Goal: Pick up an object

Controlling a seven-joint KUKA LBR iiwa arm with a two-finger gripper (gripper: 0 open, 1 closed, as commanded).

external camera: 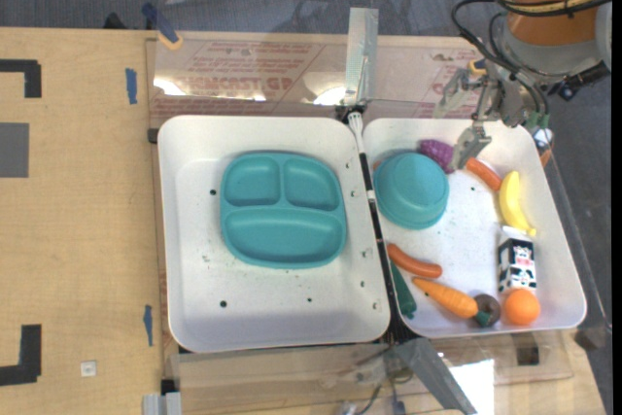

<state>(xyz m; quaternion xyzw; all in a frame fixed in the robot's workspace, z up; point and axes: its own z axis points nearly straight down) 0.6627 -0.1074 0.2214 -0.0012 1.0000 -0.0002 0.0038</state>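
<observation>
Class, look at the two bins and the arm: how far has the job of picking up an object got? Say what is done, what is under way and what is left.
Done: nothing lifted; the banana, orange, carrot and bowl all lie in the right bin. Under way: the hand hangs over that bin's far end, near the purple item. Left: the grasp and the lift.

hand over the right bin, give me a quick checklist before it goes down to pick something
1. The hand is above the right bin, at its far side: ok.
2. Nothing is between its fingers: ok.
3. Nearest targets below it, the purple grapes and the short orange piece, are uncovered: ok.
4. Room for the fingers: not ok, the teal bowl sits against the grapes.
5. The hand is centred on one object: cannot tell.
6. The banana lies apart as a fallback: ok.
</observation>
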